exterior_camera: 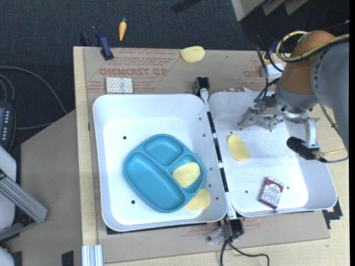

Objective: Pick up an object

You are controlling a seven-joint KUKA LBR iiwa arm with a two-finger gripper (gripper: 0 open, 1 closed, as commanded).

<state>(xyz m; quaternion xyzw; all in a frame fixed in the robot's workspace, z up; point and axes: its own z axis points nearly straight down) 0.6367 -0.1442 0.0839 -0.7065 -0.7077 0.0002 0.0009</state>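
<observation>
My gripper [256, 125] hangs low over the far part of the right bin [310, 176], open, with nothing between its fingers. A flat yellow piece [238, 147] lies on the bin floor just in front of it and a little to the left, apart from it. A small red and white box [272, 193] lies near the bin's front edge. In the left bin [111, 126] a blue divided plate [155, 176] holds a yellow piece [187, 173]. Another yellow piece [198, 200] rests against the plate's front right rim.
On the bench behind the bins lie a yellow piece [192, 54], a small patterned packet [119, 85], a blue object [103, 46] and, off the board, a toy carrot [122, 29]. A black clip [201, 85] sits at the bins' shared wall. Cables trail by the arm [310, 65].
</observation>
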